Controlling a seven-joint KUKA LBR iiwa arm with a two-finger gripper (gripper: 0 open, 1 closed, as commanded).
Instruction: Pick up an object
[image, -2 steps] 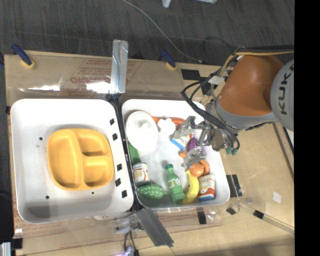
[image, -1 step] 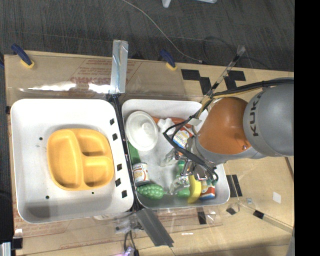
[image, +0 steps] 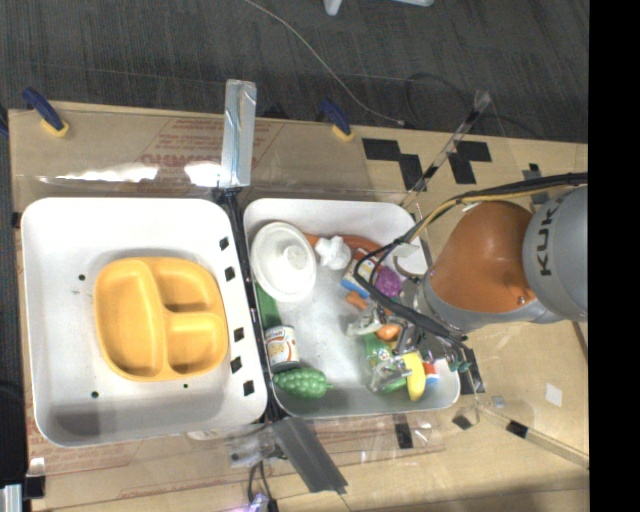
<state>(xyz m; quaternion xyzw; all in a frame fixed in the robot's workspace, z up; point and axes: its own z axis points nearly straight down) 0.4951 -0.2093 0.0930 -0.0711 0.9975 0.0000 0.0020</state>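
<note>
The right bin (image: 330, 215) holds a jumble of small things. A white bowl (image: 283, 260) lies at its upper left, a small jar with an orange label (image: 282, 347) sits by its left wall, and a green bumpy toy (image: 302, 381) rests at its lower left. A purple piece (image: 388, 284), an orange piece (image: 330, 243) and a green and yellow clutter (image: 395, 372) fill its right side. My gripper (image: 400, 340) reaches down into that clutter from the right, under the orange band (image: 480, 262) of the arm. Cables and the wrist hide its fingers.
The left bin (image: 60, 300) holds a yellow divided tray (image: 160, 317). A metal strip (image: 238, 135) stands up at the back where the bins meet. Blue clamps (image: 45, 112) grip the cardboard edge. Black cables (image: 400, 300) loop from the wrist over the right bin.
</note>
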